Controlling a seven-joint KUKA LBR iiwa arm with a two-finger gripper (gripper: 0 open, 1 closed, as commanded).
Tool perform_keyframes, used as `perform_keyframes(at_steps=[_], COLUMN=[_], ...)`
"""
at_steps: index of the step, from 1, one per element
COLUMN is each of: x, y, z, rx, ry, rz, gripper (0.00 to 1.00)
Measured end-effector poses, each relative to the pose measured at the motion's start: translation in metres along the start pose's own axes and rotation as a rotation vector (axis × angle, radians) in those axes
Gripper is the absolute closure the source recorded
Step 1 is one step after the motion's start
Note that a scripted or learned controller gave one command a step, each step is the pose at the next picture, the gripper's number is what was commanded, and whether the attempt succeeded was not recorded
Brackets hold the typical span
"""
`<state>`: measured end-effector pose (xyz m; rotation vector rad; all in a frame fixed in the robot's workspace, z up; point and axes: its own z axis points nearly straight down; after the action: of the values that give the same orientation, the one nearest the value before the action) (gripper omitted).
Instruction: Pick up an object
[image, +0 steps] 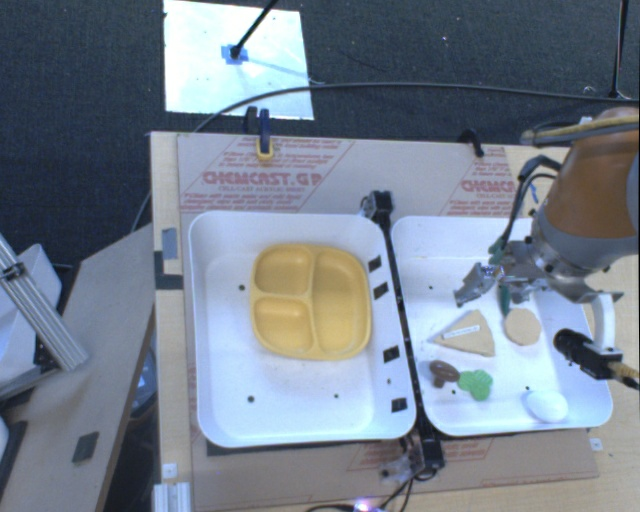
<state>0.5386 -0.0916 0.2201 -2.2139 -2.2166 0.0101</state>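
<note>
Bright even overhead light, soft shadows, slight graininess, mild blur.

Grey rounded arm (590, 215) with a broad orange band above the wrist, looming over the right-hand white bin (600, 410). Dark cables looped beside the band; metallic silver gripper (490, 283) parts beneath, with a small green detail
</note>
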Motion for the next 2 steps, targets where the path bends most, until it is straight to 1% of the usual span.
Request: perform_keyframes(at_steps=[1,2], x=[0.0,-0.004], y=[0.002,0.01], z=[-0.006,0.04], rx=[-0.012,-0.008], ry=[-0.001,-0.001], rz=[-0.002,0.0], gripper=[0.0,0.0])
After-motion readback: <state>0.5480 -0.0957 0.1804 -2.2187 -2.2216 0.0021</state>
